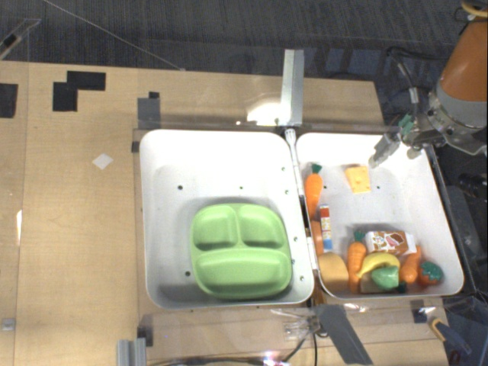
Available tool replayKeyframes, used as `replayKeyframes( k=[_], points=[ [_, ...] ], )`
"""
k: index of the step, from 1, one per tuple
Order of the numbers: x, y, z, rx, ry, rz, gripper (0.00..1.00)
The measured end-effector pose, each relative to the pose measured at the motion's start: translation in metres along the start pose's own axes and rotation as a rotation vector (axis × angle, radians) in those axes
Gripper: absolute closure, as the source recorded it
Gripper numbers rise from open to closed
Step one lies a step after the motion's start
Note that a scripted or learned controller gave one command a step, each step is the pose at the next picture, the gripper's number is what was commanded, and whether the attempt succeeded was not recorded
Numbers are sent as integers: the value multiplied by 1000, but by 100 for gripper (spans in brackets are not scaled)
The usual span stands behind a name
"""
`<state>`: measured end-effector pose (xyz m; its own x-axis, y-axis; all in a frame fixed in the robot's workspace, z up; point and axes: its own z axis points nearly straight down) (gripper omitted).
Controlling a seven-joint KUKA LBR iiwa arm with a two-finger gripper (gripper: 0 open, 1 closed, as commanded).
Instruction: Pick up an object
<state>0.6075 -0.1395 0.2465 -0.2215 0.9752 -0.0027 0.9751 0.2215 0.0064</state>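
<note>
While the grey arm (pixel 457 90) reaches in over the right bin (pixel 450 227), its gripper (pixel 390 145) hangs above the bin's far corner, and I cannot tell if it is open or shut, because it looks like one thin grey tip pointing down. Nothing can be seen in its grasp. Just below and to the left of that tip lies a small yellow cheese block (pixel 357 178), near it but not touching. Farther left of the tip, along the wall between the two bins, a toy carrot (pixel 313 190) lies with its green top pointing away. Below the carrot sits a little bottle (pixel 325 228) with red and blue on it. Well below the tip, at the near end of the bin, the toys are bunched close together: a tan round piece (pixel 333 267), another orange carrot (pixel 356 258), a yellow banana (pixel 379 264), a small box (pixel 390 242) with a picture on it, a green veggie (pixel 386 277), and one more orange carrot with a green end (pixel 420 270). Far to the left of the tip, in the left bin (pixel 164 204), rests a green tray (pixel 240 250) with three parts.
</note>
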Motion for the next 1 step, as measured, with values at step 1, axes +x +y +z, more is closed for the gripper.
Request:
replayKeyframes(
  k=[1],
  points=[
    [6,0,104,4,2,223,0]
  ],
)
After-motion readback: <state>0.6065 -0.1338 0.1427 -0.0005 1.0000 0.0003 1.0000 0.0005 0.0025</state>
